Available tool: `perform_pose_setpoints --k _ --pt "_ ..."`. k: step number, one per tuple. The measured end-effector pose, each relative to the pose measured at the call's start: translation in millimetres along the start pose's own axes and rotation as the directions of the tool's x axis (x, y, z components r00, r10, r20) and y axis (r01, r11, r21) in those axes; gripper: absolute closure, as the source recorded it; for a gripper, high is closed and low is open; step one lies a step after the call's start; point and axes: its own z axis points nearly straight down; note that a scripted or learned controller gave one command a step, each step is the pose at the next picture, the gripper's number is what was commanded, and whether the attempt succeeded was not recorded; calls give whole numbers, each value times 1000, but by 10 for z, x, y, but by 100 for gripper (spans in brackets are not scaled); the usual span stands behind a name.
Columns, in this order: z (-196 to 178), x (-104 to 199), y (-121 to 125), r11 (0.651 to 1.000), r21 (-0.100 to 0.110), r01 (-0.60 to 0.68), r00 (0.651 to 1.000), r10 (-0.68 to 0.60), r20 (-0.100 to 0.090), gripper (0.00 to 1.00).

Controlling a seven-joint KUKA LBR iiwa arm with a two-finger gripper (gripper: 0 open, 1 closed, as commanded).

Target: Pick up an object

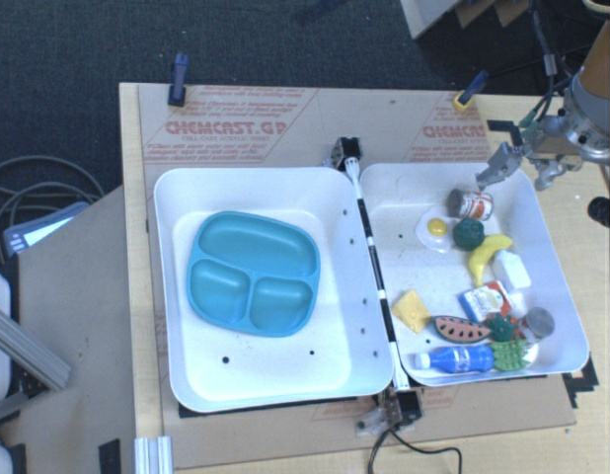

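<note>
The right bin (557,255) holds several small objects. Among them are a tin can (472,205), a fried egg (435,231), a dark green ball (469,232), a banana (488,251), a cheese wedge (412,311), a watermelon slice (461,329) and a blue bottle (458,360). My gripper (522,170) hangs over the bin's far right corner, just above and behind the can. Its two fingers (495,168) are spread apart, open, with nothing between them.
The left bin (177,205) carries a blue divided plate (254,272). A white block (512,270), a small carton (483,299) and a grey cap (538,322) crowd the right bin's near right side. A black clip (346,150) sits where the bins meet at the back.
</note>
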Motion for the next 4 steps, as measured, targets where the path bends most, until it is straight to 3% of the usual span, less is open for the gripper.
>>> perform_pose_setpoints --k 1,2,3,4 --pt "1008 -250 444 1000 3 0 1000 0 0 0" --pt "1597 -151 453 1000 2 0 1000 0 -1 0" --pt "1475 -154 468 1000 -3 1 1000 -1 2 100" --pt "1089 590 462 1000 0 1 1000 -1 -1 100"
